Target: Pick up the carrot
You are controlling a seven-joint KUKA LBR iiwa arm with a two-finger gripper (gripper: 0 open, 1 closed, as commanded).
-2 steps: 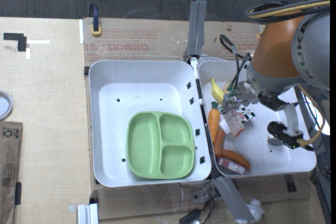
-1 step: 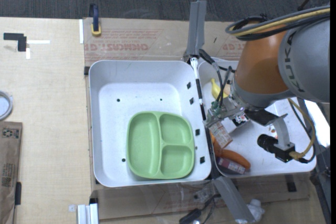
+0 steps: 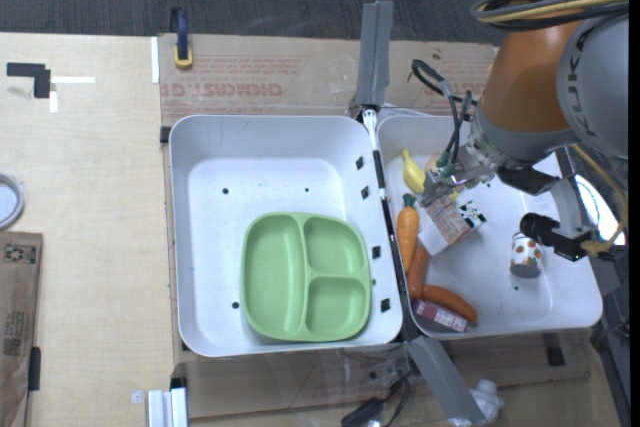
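The carrot [image 3: 406, 233] is orange with a small green top and lies along the left wall of the right bin [image 3: 560, 310], pointing toward the front. My gripper [image 3: 441, 183] hangs low over the back left of that bin, just right of and behind the carrot's green end. It sits close to a yellow banana [image 3: 412, 171] and a small printed box [image 3: 449, 221]. The gripper is apart from the carrot, and the wrist and cables hide its tips.
A reddish sausage [image 3: 418, 271], an orange sausage [image 3: 449, 300] and a dark red packet [image 3: 440, 316] lie at the right bin's front left. A small can [image 3: 526, 256] stands mid-right. The left bin [image 3: 200, 215] holds a green divided plate [image 3: 305, 277].
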